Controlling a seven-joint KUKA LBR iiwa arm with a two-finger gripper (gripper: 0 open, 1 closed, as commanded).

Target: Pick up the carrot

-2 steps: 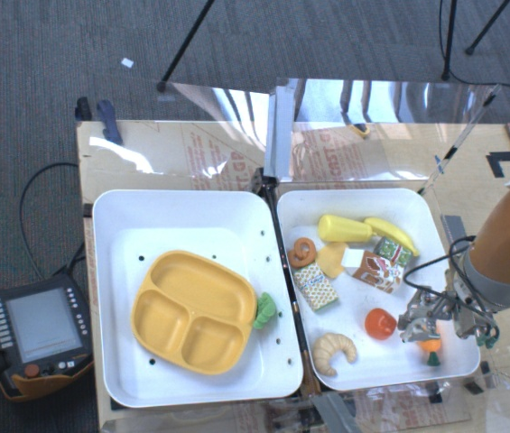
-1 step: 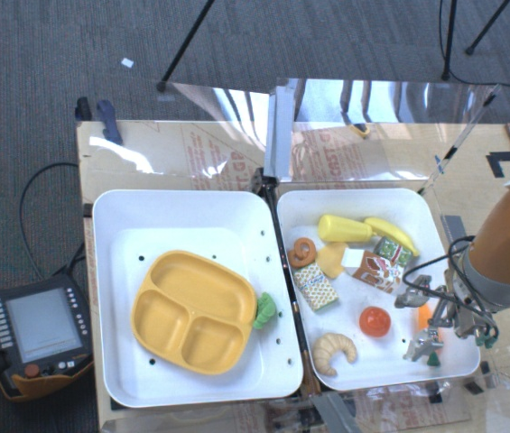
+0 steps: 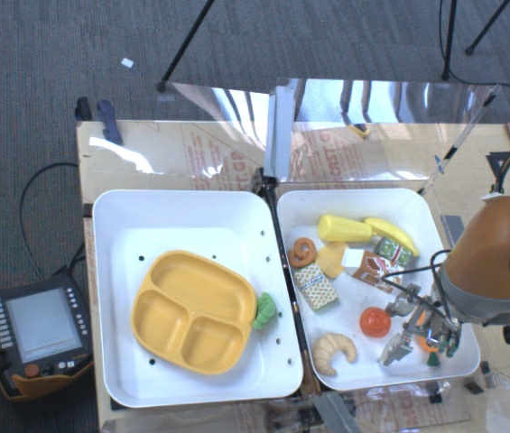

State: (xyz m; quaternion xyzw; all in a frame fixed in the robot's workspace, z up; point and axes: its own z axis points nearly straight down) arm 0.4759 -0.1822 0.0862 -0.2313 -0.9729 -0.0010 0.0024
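- I see both white bins (image 3: 110, 242) as smooth plastic with a slight sheen.
- The yellow divided tray (image 3: 196, 312) looks like matt moulded plastic.
- The toy tomato (image 3: 375, 322) and banana (image 3: 392, 234) look like glossy plastic; the croissant (image 3: 336, 351) seems duller.
- The bench top (image 3: 227, 156) reads as brown cardboard under shiny clear tape.
- The floor (image 3: 56, 52) is rough grey carpet.
- The arm's orange band (image 3: 494, 251) is smooth and satin.
- The gripper (image 3: 408, 336) is bare metal, slightly shiny.
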